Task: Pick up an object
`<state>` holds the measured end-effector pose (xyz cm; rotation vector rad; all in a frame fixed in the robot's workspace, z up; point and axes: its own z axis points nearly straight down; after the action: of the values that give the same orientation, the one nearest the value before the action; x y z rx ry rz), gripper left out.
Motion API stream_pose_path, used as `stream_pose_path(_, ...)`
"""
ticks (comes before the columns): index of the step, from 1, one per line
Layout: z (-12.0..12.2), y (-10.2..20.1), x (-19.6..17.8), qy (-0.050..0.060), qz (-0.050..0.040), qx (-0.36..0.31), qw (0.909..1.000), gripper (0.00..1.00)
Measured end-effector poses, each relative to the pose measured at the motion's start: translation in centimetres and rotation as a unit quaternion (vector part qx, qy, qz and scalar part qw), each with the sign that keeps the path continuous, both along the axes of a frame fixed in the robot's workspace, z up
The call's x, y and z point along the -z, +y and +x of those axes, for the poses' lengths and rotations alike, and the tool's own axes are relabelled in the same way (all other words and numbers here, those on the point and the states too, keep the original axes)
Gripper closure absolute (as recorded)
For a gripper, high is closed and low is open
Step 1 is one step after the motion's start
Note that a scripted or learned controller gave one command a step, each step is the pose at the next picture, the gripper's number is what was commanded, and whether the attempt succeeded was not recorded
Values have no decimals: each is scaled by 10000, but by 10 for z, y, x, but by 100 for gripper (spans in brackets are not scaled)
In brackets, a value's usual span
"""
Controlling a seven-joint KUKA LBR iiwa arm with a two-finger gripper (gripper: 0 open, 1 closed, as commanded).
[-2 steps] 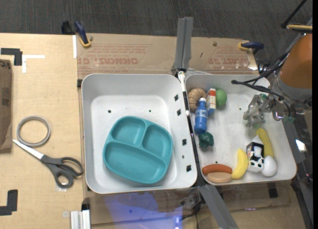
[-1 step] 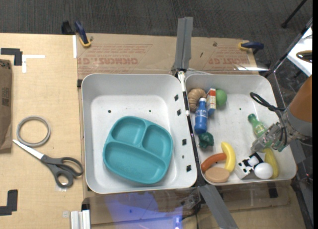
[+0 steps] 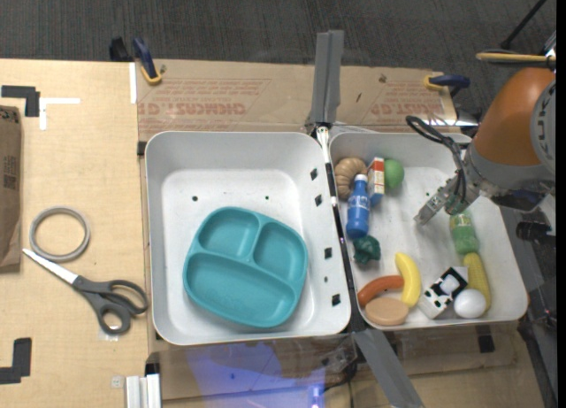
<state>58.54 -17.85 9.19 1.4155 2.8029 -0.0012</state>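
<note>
Your claw (image 3: pixel 435 209) hangs with fingers spread and empty in the right white bin (image 3: pixel 508 247), just beside the light, slippery green plastic bottle (image 3: pixel 462 234); grip its midsection

1. The gripper (image 3: pixel 439 205) hangs low inside the right bin (image 3: pixel 500 311), beside a green cylinder (image 3: pixel 462 234).
2. Along that bin's left wall lie a blue bottle (image 3: pixel 357 208) and a dark green lump (image 3: pixel 366 249).
3. A banana (image 3: pixel 408 277) lies near its front edge.
4. The left bin (image 3: pixel 168 160) holds a teal divided plate (image 3: pixel 245 266).
5. Scissors (image 3: pixel 93 291) and a tape roll (image 3: pixel 59 233) lie on the table (image 3: pixel 71 167).
</note>
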Motion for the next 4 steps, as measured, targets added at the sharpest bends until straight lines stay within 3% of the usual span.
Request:
stream_pose_path(1,62,46,0,13,-8,2573,9663,100)
stream_pose_path(2,62,46,0,10,-6,2574,9663,0)
stream_pose_path(3,73,77,0,8,-12,3449,9386,0)
stream_pose_path(4,-4,78,0,11,-5,3885,9214,0)
